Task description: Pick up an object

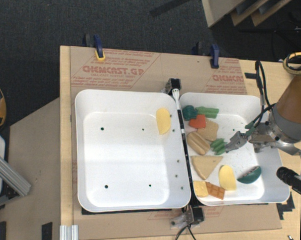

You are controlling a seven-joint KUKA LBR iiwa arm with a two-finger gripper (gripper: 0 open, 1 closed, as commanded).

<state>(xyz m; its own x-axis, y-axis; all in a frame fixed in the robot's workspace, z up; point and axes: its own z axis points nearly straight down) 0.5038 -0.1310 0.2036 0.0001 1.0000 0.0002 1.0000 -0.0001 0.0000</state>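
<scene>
My gripper [232, 143] hangs over the middle of the right bin [266, 195], reaching in from the right and pointing left. Its tip is right beside a small green piece [218, 145]; I cannot tell whether they touch. Around it lie a ridged tan bread piece [198, 143], a tan wedge [205, 166], a yellow lemon-like piece [227, 177] and a dark teal piece [250, 175]. Further back are an orange-red piece [197, 122], a teal piece [189, 112] and a green piece [207, 111]. A yellow piece [163, 121] lies in the left bin [90, 139].
A yellow cube [201, 188] and an orange waffle-like square [215, 191] sit at the right bin's front-left corner. The arm's orange band [294, 103] and cables [261, 92] stand over the bin's right side. Blue clamps [99, 46] hold the back of the board.
</scene>
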